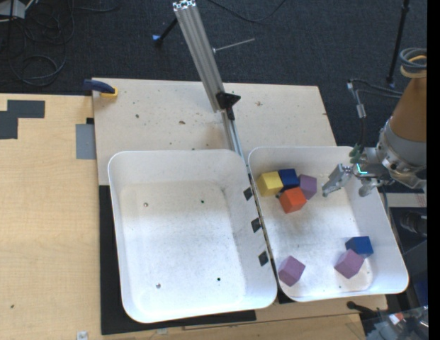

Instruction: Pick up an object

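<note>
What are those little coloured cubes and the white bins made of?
The cubes, like the orange one and the yellow one, look like matte foam or painted wood: flat colour, no shine. The right bin and left bin look like smooth moulded plastic, with rounded rims, speckled with dirt.

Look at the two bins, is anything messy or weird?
Nothing is spilled or broken. The left bin has dark specks on its floor. In the right bin, four blocks bunch together near the top-left, including an orange block. The end effector hovers beside them.

Dark carpet floor (85,27) strewn with cables (32,62) behind a plywood bench (163,112).
</note>
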